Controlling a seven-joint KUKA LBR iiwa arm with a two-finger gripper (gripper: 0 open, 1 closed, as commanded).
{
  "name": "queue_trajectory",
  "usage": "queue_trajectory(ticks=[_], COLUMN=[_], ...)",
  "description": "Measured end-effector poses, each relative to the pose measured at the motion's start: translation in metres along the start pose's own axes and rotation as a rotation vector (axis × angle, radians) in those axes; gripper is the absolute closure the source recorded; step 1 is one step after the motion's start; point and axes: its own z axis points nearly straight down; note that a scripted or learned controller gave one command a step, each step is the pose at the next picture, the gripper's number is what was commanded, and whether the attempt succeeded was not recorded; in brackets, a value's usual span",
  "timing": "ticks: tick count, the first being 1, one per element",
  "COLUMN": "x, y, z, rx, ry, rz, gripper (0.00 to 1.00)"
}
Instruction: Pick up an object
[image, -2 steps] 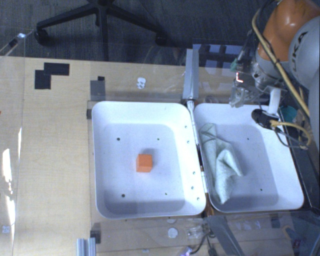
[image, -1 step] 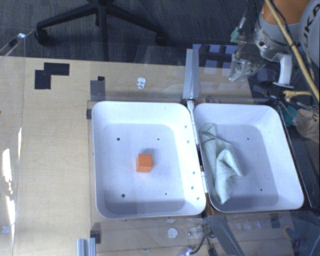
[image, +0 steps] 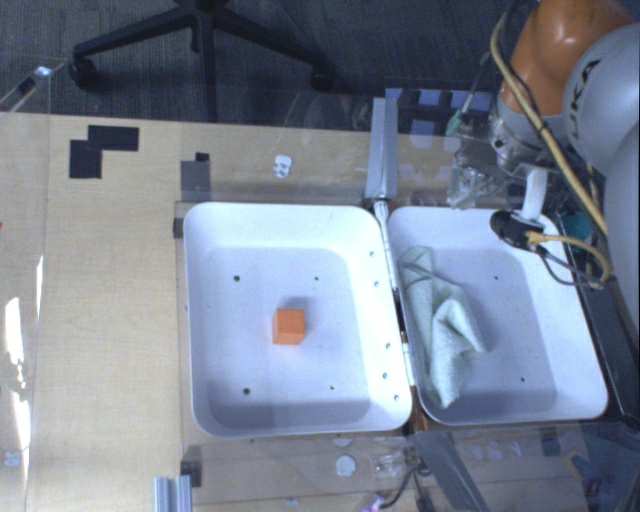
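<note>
A small orange cube (image: 289, 326) lies near the middle of the left white bin (image: 210, 300). A crumpled pale grey cloth (image: 447, 338) lies in the left half of the right white bin (image: 560, 330), stretching from the bin's back toward its front. My gripper (image: 468, 186) hangs over the back rim of the right bin, beneath the grey wrist and orange band at the top right. It is well behind the cloth and far right of the cube. Nothing shows in its grasp.
A metal divider post (image: 380, 150) stands behind the seam between the bins. Black and yellow cables (image: 545, 235) from the arm drape over the right bin's back right corner. A wooden bench top (image: 90, 300) stretches to the left, with a chair base (image: 205, 40) behind it.
</note>
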Motion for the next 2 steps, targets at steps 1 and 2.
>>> queue_trajectory(ticks=[1, 2], x=[0.043, 0.035], y=[-0.026, -0.008], z=[-0.034, 0.014], rx=[-0.003, 0.000], ry=[0.002, 0.002], rz=[-0.086, 0.048], gripper=[1.00, 1.00])
